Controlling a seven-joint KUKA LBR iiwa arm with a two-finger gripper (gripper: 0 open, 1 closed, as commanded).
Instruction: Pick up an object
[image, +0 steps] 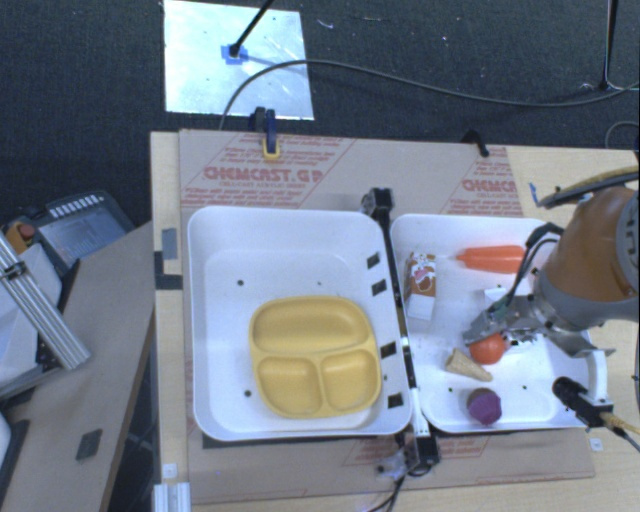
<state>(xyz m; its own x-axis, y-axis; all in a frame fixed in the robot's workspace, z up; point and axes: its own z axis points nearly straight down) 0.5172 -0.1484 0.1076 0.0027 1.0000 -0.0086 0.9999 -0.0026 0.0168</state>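
- A small round orange-red object (488, 349) lies in the right bin (440, 232), near the middle of its floor, with the tool (493, 328) directly over it and touching or almost touching its upper side.
- The round object shows no long axis; its top is partly covered by the tool, so its full outline is hard to make out.
- Whether the tool grips it cannot be told: the metal tip is small and blurred against the object, and its opening is not readable.
- Just beside it, toward the lower left, lies a tan wedge-shaped piece (466, 365), its narrow end pointing up-left.
- Below them sits a purple round object (484, 405), near the bin's front wall.
- At the back of the same bin an orange carrot-like object (492, 259) lies with its long axis running left to right, narrow end to the left; its right end is hidden behind the arm (595, 270).
- A small brown-and-white carton (421, 278) lies along the bin's left wall.
- The left bin (215, 260) holds a yellow divided plate (314, 354) with three compartments, lying flat.
- Both bins rest on a cardboard sheet (330, 170) on the counter (165, 180).
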